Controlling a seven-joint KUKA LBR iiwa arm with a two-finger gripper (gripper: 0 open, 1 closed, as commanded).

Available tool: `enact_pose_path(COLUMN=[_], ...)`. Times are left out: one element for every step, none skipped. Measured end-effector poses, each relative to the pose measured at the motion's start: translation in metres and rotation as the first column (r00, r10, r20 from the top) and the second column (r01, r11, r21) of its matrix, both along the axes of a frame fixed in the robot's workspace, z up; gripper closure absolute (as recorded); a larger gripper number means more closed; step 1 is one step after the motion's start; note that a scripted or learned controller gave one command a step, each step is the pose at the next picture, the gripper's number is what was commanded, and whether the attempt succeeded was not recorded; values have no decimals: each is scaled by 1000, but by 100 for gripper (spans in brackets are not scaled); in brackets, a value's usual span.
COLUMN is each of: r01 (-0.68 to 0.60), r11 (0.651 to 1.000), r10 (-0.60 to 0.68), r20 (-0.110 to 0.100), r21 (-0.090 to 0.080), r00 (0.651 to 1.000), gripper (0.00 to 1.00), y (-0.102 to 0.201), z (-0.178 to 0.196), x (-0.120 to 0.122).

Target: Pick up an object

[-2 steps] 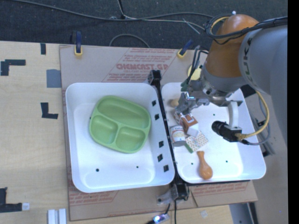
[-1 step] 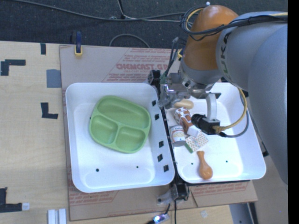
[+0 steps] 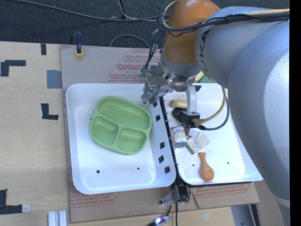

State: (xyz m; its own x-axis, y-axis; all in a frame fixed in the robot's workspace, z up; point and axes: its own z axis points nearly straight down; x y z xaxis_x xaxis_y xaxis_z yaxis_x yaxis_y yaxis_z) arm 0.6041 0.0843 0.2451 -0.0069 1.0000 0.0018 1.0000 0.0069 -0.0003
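Lowest in the camera view, bare white floor fills the left bin (image 3: 80, 173) below a green divided plate (image 3: 121, 125), which lies nearer the central divider. Gripper (image 3: 151, 96) hangs over that divider's far end, jaw spacing impossible to tell. Right bin (image 3: 230, 173) crowds a small jar (image 3: 178, 135), a patterned packet (image 3: 197, 142) and an orange drumstick-shaped toy (image 3: 205, 166) near the divider

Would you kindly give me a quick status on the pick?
Gripper low over the divider between bins, fingers unclear. Green tray lies in left bin. Small items beside the arm in right bin.
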Motion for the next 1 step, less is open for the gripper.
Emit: enact_pose_path(r01=[4], r11=[1000], r10=[-5], r20=[-2], r21=[-2], r00=[1000], gripper=[0], y=[-4], z=[0], x=[-1])
